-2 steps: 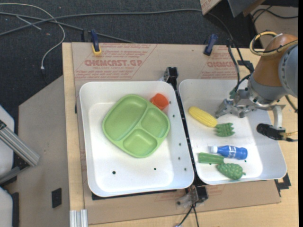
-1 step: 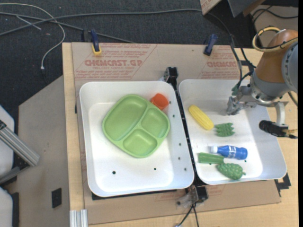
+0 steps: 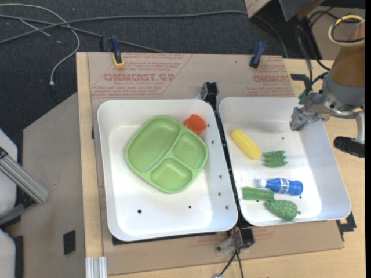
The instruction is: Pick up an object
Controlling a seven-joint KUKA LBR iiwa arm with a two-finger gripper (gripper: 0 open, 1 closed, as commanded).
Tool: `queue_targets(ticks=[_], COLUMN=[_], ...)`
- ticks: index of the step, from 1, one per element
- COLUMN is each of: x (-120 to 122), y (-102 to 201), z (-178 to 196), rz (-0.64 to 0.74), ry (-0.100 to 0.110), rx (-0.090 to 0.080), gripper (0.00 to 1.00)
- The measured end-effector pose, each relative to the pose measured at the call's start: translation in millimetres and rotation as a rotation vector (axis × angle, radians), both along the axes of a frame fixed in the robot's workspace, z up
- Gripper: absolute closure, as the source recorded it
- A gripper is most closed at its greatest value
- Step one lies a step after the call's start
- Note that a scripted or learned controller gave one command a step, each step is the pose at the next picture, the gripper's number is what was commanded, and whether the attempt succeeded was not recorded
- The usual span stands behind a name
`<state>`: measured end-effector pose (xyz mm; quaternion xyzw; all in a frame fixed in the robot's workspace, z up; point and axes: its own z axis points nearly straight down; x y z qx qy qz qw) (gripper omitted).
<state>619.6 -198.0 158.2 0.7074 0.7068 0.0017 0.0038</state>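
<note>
Spanning dark carpet (image 3: 174,16) (loose cables (image 3: 40,16)), cardboard-topped bench (image 3: 174,74)

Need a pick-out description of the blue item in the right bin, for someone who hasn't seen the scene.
Start at the right bin, the one the arm reaches over. Along its near side lies a small group of three things: a green stick, a knobbly green piece and the blue bottle. The bottle lies on its side with a white cap end pointing toward the left bin, and it is the one blue thing among green and yellow.
</note>
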Motion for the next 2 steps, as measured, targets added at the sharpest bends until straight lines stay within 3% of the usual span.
queue_targets(ticks=[1, 2], x=[1.8, 10.4], y=[-0.4, 48.5], z=[48.8, 44.5], rz=[0.002, 0.006], ry=[0.0, 0.008], rx=[0.0, 0.006], gripper=[1.0, 1.0])
